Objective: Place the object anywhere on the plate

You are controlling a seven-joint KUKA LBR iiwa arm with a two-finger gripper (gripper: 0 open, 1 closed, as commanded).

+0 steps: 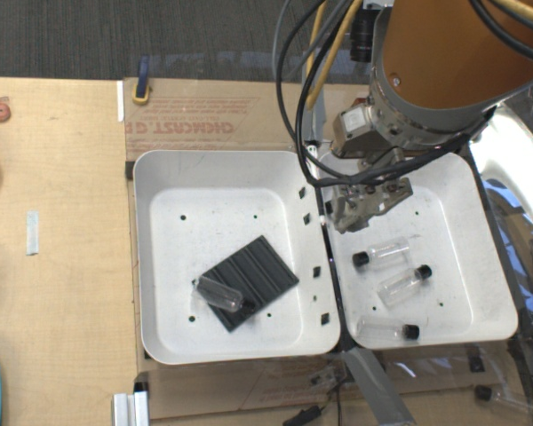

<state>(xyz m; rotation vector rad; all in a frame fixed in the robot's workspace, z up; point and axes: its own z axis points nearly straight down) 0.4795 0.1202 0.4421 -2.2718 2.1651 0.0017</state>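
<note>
Pretty bright, even overhead light; white bins (pixel 160 327) look a bit blown out, soft shadows, clear vials (pixel 386 256) maybe slightly blurry.

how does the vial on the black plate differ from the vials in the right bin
The vial on the plate lies in the left bin, on the ribbed black plate, and looks dark. The three right-bin vials lie on bare white floor, looking clear with black caps. All lie on their sides.

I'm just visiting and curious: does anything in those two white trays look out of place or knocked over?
Nothing looks spilled or broken. The dark ribbed plate sits askew in the left bin, with one clear vial lying on its lower corner. Three more vials lie scattered at different angles in the right bin, below the gripper.
</note>
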